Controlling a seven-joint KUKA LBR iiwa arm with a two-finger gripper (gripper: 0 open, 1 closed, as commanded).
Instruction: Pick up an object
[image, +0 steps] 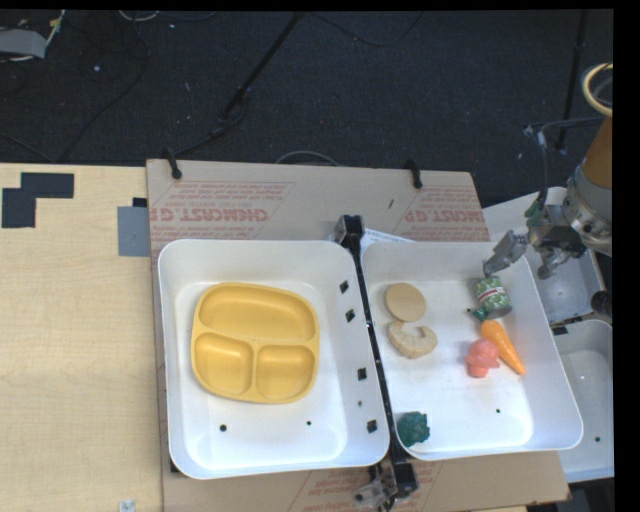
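Note:
The right bin (520, 425) holds a round tan biscuit (405, 301), a bitten piece of bread (412, 341), a pink toy (482, 358), an orange carrot (503, 346), a green-and-white can (492, 296) and a dark green lump (413, 428) at its front left corner. My gripper (527, 256) hangs over the bin's back right corner, just behind and to the right of the can. Its fingers are spread open with nothing between them.
A yellow divided plate (256, 340) lies in the left bin (180, 400). A black divider (366, 340) runs between the two bins. Both bins rest on a cardboard sheet (260, 205), with the wooden bench top (70, 350) to the left.

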